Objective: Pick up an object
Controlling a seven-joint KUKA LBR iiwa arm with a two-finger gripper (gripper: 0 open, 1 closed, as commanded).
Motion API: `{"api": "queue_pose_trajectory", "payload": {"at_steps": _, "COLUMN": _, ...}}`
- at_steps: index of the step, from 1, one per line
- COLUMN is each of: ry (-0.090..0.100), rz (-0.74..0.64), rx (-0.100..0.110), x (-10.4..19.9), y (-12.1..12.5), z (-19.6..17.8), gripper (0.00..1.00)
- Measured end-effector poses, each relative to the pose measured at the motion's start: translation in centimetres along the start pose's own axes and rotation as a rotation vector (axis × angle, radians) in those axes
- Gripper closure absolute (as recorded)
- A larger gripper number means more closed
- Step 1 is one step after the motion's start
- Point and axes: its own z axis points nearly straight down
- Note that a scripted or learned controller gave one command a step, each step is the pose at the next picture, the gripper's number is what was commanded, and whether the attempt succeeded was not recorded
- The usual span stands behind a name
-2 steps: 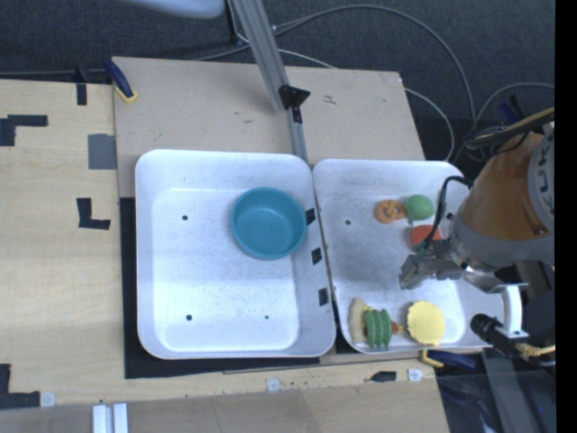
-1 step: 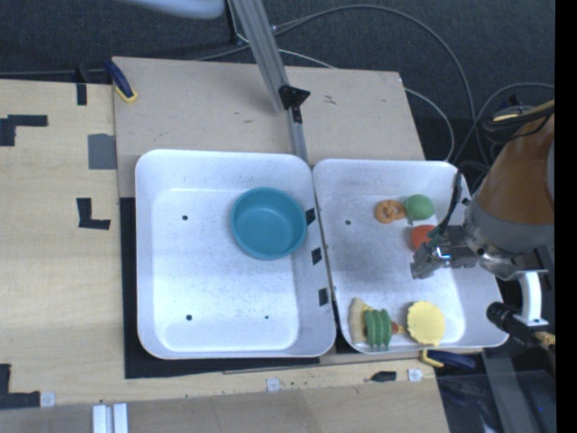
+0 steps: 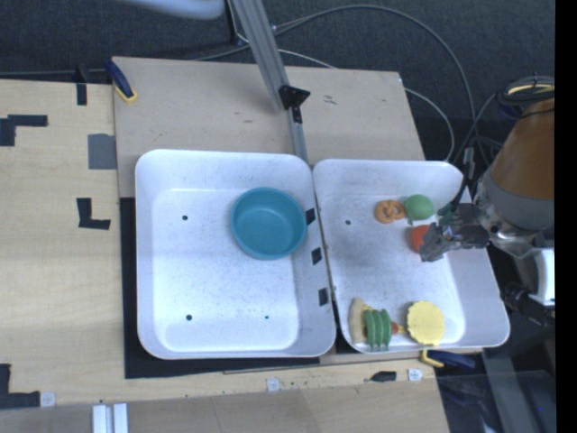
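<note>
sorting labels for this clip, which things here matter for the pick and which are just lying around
In play: gripper over the right bin; red object beside it; green ball; orange piece.

Lying about: blue bowl; yellow disc; green ridged piece.

On the pale wooden surface (image 3: 54,269) two shallow white plastic bins sit side by side; the left bin (image 3: 162,323) holds a round blue bowl (image 3: 269,223) toward its far right; the right bin (image 3: 469,318) holds a small orange ring (image 3: 389,211) beside a green ball (image 3: 418,207) at the back, a red piece (image 3: 418,236) just before them touching the hand (image 3: 435,242), and a green ridged toy (image 3: 376,327) left of a yellow round toy (image 3: 425,322) along the near edge.
</note>
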Motion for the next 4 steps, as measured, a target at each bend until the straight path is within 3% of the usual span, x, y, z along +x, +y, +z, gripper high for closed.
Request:
{"api": "queue_pose_trajectory", "payload": {"at_steps": 1, "ry": 0.002, "rz": -0.003, "rx": 0.005, "x": 4.5, "y": 1.9, "z": 0.7, "gripper": 1.0}}
{"api": "queue_pose_trajectory", "payload": {"at_steps": 4, "ry": 0.001, "rz": -0.003, "rx": 0.005, "x": 20.1, "y": 4.1, "z": 1.6, "gripper": 1.0}}
